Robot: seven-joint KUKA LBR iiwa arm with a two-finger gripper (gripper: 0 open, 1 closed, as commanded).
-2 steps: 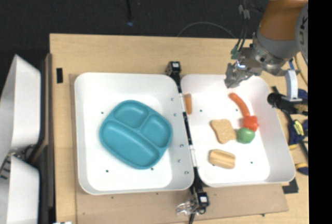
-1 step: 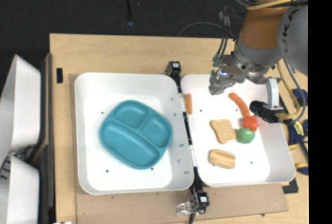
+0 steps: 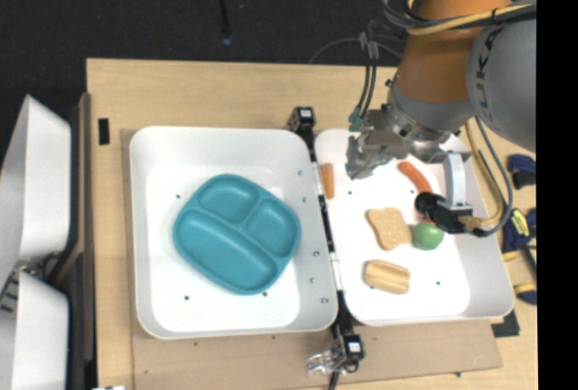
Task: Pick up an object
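the gripper [image 3: 361,164] is seen low over the right bin's [image 3: 488,289] far left part; whether it is parted cannot be told. an orange carrot [image 3: 328,181] is found just left of it, by the bin's left wall.

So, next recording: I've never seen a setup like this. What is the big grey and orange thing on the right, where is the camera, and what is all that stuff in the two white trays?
The big thing is a robot arm, grey with an orange band, reaching in from the right. Its two-finger gripper hangs low over the far left part of the right shallow white bin; nothing is visibly held. One fixed camera looks down on the bench at a slant.

The left shallow white bin holds a teal plastic divided plate. The right bin holds small toy foods: a thin orange stick by its left wall, a tan toast-shaped piece, a tan bread roll, a green round piece and a red-orange sausage shape.
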